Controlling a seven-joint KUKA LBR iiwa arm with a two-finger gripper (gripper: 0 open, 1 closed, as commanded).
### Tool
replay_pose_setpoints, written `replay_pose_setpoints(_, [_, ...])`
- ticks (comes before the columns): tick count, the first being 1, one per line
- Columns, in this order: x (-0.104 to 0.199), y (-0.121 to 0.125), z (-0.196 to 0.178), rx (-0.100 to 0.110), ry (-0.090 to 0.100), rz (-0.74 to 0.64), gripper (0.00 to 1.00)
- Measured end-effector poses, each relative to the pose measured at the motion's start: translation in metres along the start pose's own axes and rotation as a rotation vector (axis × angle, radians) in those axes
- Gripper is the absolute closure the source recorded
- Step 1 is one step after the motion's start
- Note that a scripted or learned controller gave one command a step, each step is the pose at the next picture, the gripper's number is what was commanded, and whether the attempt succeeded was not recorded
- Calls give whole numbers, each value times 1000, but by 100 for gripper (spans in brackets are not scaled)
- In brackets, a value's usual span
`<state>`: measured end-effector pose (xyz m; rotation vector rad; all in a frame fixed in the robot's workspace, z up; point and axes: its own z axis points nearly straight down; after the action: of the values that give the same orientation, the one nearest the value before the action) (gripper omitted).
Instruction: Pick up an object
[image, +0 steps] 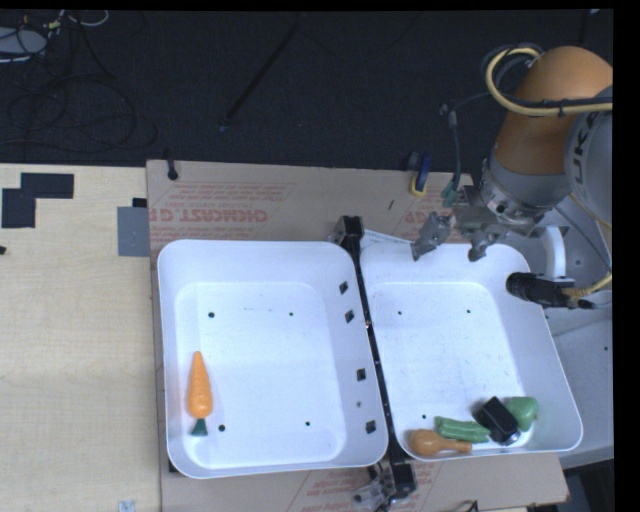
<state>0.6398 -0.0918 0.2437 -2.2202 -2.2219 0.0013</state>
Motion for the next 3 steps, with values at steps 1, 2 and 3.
replay_pose_setpoints(1, [7,-91,-115,-3,1,1,0])
replay_pose_setpoints(2, [83,-99,-213,-10,3,-9,0])
replay_pose_setpoints(3, [68,-70,-90,14,-1,2,0])
